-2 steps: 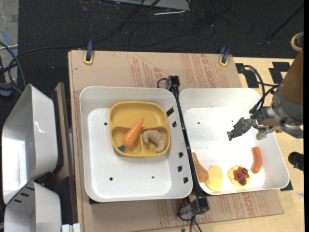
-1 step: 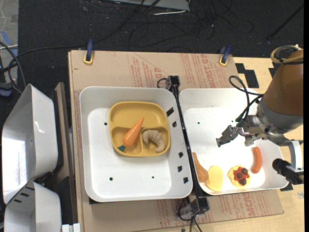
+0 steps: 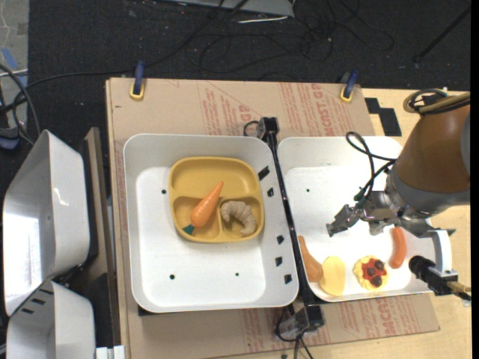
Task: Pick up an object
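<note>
I saw the gripper hovering low over the right bin, holding nothing; whether its fingers were spread, I could not tell. Bare bin floor lay behind it and to its left. Near the front rim lay a drumstick-shaped piece, a yellow slice, a small pizza and a sausage. In the left bin, a yellow divided plate carried a carrot and a shrimp, well clear of the rims.
</note>
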Motion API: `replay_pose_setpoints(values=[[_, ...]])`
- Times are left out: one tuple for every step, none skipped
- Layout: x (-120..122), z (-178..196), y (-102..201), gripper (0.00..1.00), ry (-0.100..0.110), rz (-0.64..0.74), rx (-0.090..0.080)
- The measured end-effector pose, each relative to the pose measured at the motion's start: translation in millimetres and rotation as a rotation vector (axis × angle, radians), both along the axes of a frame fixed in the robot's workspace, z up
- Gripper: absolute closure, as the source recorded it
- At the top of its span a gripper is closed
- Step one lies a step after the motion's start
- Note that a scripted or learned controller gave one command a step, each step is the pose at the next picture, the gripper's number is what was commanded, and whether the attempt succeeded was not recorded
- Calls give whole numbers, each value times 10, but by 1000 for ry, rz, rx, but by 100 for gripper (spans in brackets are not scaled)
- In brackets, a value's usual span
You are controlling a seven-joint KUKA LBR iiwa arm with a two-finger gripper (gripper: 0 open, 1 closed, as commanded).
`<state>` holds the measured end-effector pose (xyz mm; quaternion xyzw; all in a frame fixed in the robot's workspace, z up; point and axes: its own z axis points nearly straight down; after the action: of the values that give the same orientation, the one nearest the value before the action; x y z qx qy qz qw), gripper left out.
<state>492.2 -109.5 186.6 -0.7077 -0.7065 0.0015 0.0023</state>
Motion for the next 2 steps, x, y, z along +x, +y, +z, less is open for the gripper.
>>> replay_pose_setpoints(values=[[-5, -465, -72, 0, 0, -1, 0], [10, -338, -67, 100, -5, -1, -1]])
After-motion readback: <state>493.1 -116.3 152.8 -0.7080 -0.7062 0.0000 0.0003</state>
